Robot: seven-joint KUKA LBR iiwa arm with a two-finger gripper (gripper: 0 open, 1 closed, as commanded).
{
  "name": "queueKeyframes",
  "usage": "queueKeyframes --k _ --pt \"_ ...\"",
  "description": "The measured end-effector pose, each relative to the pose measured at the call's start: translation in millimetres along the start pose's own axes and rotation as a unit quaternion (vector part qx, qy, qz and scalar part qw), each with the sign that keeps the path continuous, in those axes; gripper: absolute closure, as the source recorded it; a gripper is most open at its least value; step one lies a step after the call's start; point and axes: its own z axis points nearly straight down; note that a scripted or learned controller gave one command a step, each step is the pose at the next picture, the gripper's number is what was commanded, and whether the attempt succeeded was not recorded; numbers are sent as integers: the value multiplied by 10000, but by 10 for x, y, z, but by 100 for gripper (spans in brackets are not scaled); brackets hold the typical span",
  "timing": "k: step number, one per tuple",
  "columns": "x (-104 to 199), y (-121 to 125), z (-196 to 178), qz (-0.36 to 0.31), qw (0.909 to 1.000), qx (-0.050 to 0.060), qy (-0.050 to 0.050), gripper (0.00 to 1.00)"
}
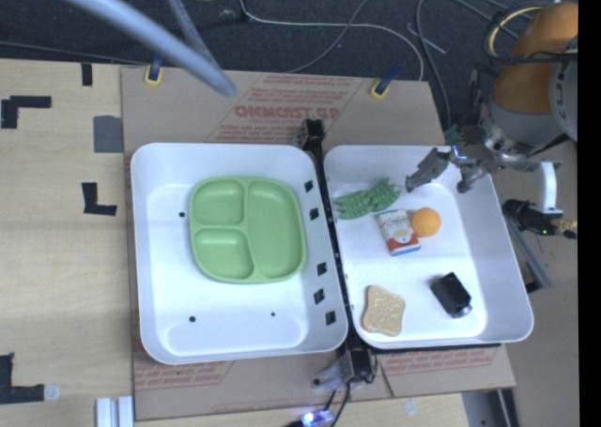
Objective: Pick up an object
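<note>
My gripper (443, 172) hangs over the right bin (502, 266), jaws spread wide (holding nothing). The orange (425, 221) sits just below me.

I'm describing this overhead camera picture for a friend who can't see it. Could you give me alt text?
A grey robot arm's open gripper hovers over the right white bin, which holds an orange ball, a small carton, a green leafy piece, a slice of toast and a black block. The left white bin holds a green divided plate.
</note>
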Motion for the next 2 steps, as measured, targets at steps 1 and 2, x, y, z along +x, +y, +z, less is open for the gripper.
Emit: queueKeyframes --k 1,2 --pt "5 29 -92 -18 10000 -70 -12 0" --pt "-57 -51 456 -14 10000 -49 -12 0"
